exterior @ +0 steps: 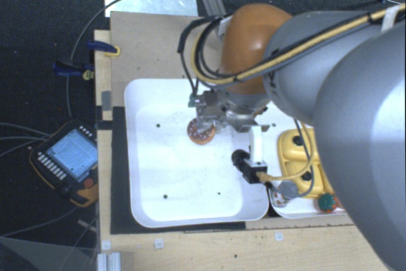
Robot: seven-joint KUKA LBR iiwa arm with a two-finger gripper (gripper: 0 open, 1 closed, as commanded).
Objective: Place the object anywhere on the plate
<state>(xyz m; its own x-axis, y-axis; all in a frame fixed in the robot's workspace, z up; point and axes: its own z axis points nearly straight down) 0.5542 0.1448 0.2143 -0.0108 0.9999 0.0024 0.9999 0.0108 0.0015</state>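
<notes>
A small round object [202, 132], brown with a pinkish speckled top like a doughnut, lies in the left white bin [152, 155], towards its upper middle. My gripper [207, 112] hangs directly over it, its lower end right at the object's top edge. Whether it touches or holds the object is hidden by the wrist. The arm's orange band [250, 41] and grey body cover the space above and to the right.
The right bin [298, 211] holds a yellow toy [297, 152], a small green piece [327, 202] and a grey piece [287, 189]. A black cable fitting [245, 166] on the arm hangs over the left bin's right side. A teach pendant [66, 158] lies left of the bench.
</notes>
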